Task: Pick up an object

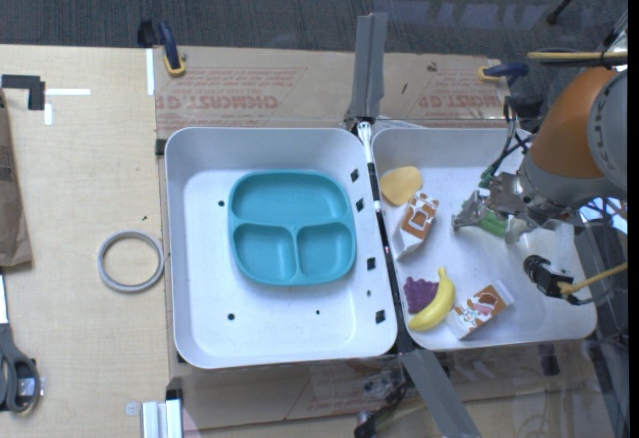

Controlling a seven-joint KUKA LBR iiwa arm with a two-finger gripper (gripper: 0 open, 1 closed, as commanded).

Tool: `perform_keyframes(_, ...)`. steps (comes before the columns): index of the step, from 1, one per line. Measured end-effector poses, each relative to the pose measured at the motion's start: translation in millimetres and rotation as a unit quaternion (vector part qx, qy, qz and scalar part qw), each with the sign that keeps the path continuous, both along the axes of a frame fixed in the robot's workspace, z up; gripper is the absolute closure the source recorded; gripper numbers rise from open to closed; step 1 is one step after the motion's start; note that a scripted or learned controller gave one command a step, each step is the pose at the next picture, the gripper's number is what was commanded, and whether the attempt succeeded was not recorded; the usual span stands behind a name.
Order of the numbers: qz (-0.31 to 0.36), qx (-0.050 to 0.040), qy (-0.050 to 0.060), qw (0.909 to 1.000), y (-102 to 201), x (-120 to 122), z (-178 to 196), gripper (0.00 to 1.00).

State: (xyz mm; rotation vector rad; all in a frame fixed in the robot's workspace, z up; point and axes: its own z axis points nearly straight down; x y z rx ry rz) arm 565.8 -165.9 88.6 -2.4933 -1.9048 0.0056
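- The gripper (482, 219) is lowered into the right bin (559, 326), apparently pinching a green object (493, 222), presumably for lifting.
- 2 cartons (418, 219) are left nearby, beside a banana (435, 304).

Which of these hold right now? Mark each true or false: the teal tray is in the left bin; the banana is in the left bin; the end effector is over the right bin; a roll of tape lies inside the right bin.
1. The teal divided tray sits in the left bin. True.
2. The banana is in the left bin. False: it lies in the right bin, beside the purple grapes.
3. The end effector is over the right bin. True.
4. A tape roll lies inside the right bin. False: it rests on the bench, left of both bins.
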Motion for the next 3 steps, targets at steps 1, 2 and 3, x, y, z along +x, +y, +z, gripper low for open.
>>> perform_keyframes(1,0.062,-0.0001,-0.001,0.9981,0.8,5.4,0.5,0.0)
perform_keyframes(2,0.217,-0.0002,-0.001,0.9762,4.9,57.7,86.4,0.0)
perform_keyframes(3,0.21,-0.0001,-0.003,0.9777,-9.9,21.2,1.6,0.0)
